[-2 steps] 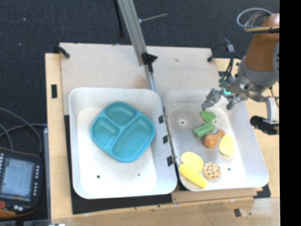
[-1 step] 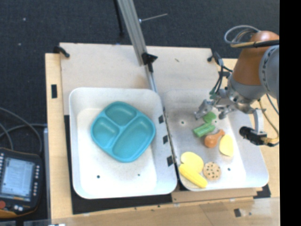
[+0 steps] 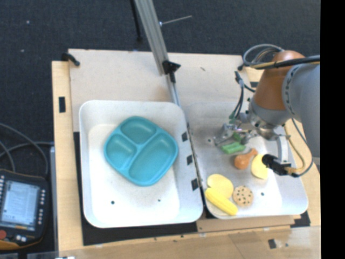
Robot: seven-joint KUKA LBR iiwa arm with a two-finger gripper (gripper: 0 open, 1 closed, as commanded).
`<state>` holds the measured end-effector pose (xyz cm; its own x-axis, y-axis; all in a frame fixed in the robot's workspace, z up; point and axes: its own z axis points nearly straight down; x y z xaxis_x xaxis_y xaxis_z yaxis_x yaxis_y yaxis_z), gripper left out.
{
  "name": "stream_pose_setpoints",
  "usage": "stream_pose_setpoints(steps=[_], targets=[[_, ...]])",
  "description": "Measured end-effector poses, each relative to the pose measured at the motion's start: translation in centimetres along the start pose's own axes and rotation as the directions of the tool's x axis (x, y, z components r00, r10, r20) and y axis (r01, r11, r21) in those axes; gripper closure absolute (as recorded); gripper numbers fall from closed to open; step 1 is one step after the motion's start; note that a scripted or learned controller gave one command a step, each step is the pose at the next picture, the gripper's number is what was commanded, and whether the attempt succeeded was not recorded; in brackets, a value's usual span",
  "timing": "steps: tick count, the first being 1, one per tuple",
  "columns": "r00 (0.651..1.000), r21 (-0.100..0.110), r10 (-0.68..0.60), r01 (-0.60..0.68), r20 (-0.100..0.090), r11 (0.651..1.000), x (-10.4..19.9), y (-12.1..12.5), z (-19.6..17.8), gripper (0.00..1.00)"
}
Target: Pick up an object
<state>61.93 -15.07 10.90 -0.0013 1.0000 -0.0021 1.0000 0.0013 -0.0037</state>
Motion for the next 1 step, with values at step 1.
stream_pose_setpoints(steps=[1], targets=[[1.000,-0.003,0.001,-0.001,0.002,1.000,-0.20,0.01,0.78,0.00]])
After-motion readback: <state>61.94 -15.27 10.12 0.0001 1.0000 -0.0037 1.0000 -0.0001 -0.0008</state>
